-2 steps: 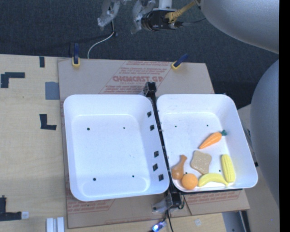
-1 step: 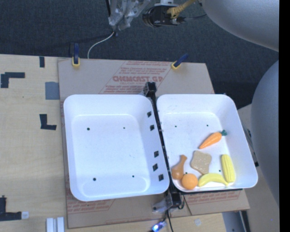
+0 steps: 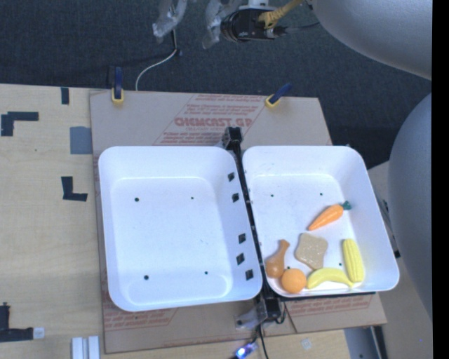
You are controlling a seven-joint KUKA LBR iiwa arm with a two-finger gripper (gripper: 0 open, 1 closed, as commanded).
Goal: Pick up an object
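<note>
Camera view:

- Counter [image 3: 42, 210]: pale wood surface with dark tape marks at the left; a brown cardboard sheet [image 3: 210, 123] with red print lies on it under both bins, held at its far edge by two clamps.
- Left bin [image 3: 168, 228]: shallow, white, with a few small dark dots on its floor.
- Right bin [image 3: 295, 182]: shallow, white, joined to the left bin along a black clipped seam; all the toy foods lie in its near right corner.
- Carrot [image 3: 326, 217]: orange with a green tip, lying at a slant, farthest from the near rim.
- Bread slice [image 3: 311, 250]: tan, flat, just below the carrot.
- Corn cob [image 3: 353, 260]: yellow, lying lengthways by the right wall.
- Banana [image 3: 328, 278]: yellow, along the near rim, touching the corn cob's near end.
- Orange [image 3: 293, 280]: round, between the banana and the drumstick.
- Drumstick [image 3: 278, 259]: orange-brown, nearest the seam.
- Pincer [image 3: 188, 21]: at the top edge, raised beyond the far side of the bins, well apart from every item; two pale fingers hang apart with nothing between them.
- Arm [image 3: 414, 140]: large grey body, blurred, along the right side.
</note>
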